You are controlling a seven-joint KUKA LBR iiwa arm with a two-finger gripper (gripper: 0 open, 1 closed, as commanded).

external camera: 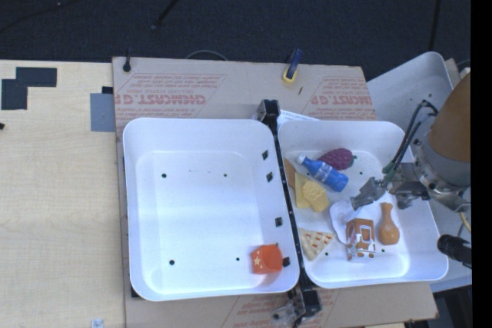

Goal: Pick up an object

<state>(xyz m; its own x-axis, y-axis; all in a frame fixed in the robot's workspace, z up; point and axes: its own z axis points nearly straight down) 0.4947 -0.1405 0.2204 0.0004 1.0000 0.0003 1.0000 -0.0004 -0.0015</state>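
Note:
My gripper (367, 196) hangs over the middle of the right bin (415, 269), reaching in from the right on the grey arm (450, 142). It is just right of a yellow block (313, 196) and above a white and brown toy (360, 236). A tan drumstick-shaped toy (388, 225) lies beneath the wrist. A blue bottle (324, 173) and a purple lumpy toy (337, 159) lie up-left of the gripper. A pizza-slice toy (315, 243) sits at the bin's near left. Nothing is seen held.
The left bin (154, 157) holds one orange-red object (267, 260) in its near right corner. A black clip (268, 110) joins the bins at the back. Cardboard (192, 92) lies under both, with a blue and yellow clamp (292, 67) on its far edge.

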